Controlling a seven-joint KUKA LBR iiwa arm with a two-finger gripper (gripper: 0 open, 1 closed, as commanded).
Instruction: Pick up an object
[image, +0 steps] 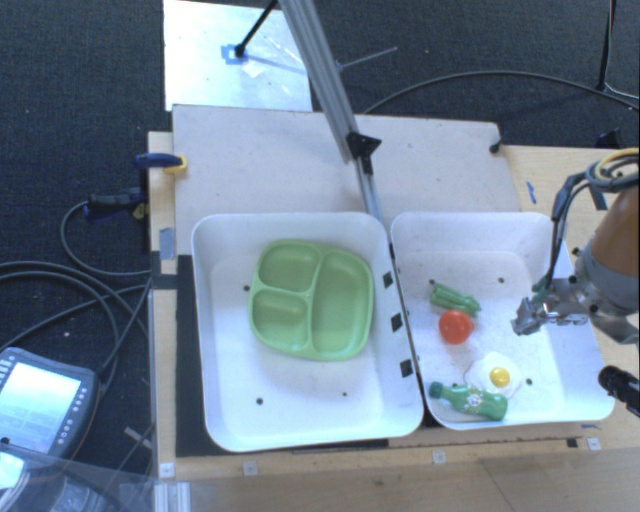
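Over the right bin (500, 245) (far side) hovers the gripper (527, 322).

No readable text, labels, brands or numbers anywhere. Handheld pendant (40, 400) at lower left has a lit screen, but contents too small and blurred to read. Green bottle (470, 400) in right bin (480, 240) carries no legible label.

- Two white bins are sitting side by side: the left bin (215, 330) and the right bin (480, 240).
- One green divided plate (312, 300) is lying in the bin farther from the gripper.
- Two green bottles, one upper (455, 299) and one lower (470, 400), are lying near the gripper.
- One red tomato (456, 326) is sitting between them.
- One fried egg (495, 375) is lying there too.
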